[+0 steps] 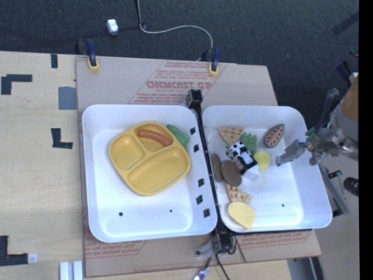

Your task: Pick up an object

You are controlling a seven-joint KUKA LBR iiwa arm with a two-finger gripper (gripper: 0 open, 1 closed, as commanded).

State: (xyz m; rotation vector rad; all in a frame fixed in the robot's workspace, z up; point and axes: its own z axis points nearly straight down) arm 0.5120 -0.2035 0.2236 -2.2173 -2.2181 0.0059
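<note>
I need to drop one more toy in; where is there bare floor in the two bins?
Left white bin: bare strip below the yellow divided plate. Right white bin: bare lower right. Toys crowd its left side by the divider.

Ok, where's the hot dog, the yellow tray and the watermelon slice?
hot dog point(154, 136), camera view, middle of the sausage
yellow tray point(152, 169), camera view, bare big compartment
watermelon slice point(273, 136), camera view, red flesh

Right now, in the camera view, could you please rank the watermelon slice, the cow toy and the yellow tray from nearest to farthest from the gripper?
Measured from the gripper, at the right bin's right side:
1. Watermelon slice, upper right of the right bin.
2. Cow toy, middle of the right bin.
3. Yellow tray, in the left bin.
</note>
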